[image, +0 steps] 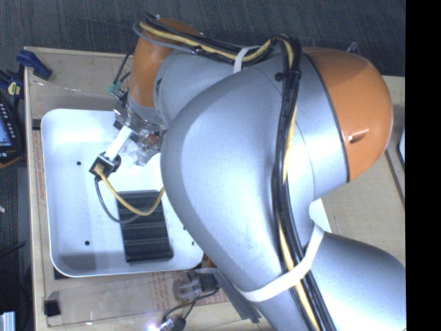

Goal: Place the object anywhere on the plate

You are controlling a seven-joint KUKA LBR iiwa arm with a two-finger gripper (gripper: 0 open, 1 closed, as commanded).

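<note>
A black ribbed rectangular slab [145,227] lies flat in the left white bin [65,185], near its front wall. My gripper [140,142] hangs over the bin's back right part, above and behind the slab, under the orange wrist band [146,61]. The arm's grey body hides most of the gripper. A white bracket with a small black block [105,163] sticks out from the gripper to the left, and a yellow cable [131,205] loops from it down over the slab's back edge.
The arm's big grey and orange links [275,171] cover the middle and right of the view, including the right bin. Blue clamps [31,64] and dark gear sit at the bench's left edge. The left bin's floor shows bare white at left.
</note>
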